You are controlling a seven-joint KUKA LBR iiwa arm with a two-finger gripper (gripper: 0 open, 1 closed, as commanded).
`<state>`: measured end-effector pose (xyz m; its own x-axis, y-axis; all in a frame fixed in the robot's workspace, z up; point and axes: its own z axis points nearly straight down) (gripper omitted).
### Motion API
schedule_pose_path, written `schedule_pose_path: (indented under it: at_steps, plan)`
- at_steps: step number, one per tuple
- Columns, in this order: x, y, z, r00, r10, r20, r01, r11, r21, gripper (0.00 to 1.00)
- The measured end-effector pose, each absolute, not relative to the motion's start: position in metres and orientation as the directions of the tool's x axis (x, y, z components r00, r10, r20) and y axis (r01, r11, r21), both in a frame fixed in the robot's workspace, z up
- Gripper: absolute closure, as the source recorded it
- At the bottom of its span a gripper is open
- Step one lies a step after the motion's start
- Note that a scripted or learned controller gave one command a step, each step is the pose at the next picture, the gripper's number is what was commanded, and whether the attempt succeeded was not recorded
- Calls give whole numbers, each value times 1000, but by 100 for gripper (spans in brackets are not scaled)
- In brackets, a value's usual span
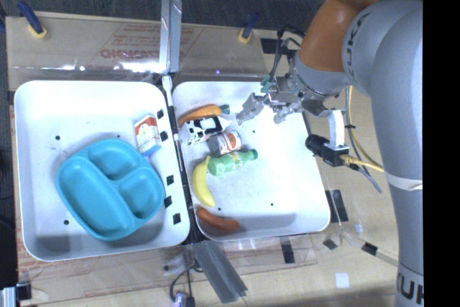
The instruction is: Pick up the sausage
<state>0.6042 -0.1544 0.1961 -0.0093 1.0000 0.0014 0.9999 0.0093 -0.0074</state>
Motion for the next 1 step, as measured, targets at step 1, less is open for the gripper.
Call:
schedule_pose_path:
  at_steps: [1]
  plan:
    - [598,-107,98,-144,990,1,990,144,-4,0]
